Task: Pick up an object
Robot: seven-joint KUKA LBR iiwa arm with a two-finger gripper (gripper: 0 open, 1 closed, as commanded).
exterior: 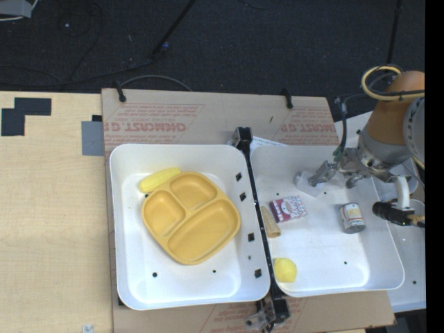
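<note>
My gripper (313, 180) hangs over the right bin (374, 269), near its back. Fingers open or closed, I cannot tell. Can (352, 218) and packet (288, 208) are nearby.

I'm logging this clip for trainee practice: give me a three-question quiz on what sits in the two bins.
1. True or false: the yellow divided tray lies in the right bin.
2. Which item lies nearest the gripper? A) yellow ball B) small can C) banana
3. Fill in: the snack packet lies in the ____ bin.

Key: 1 false, it lies in the left bin. 2 B. 3 right.
</note>
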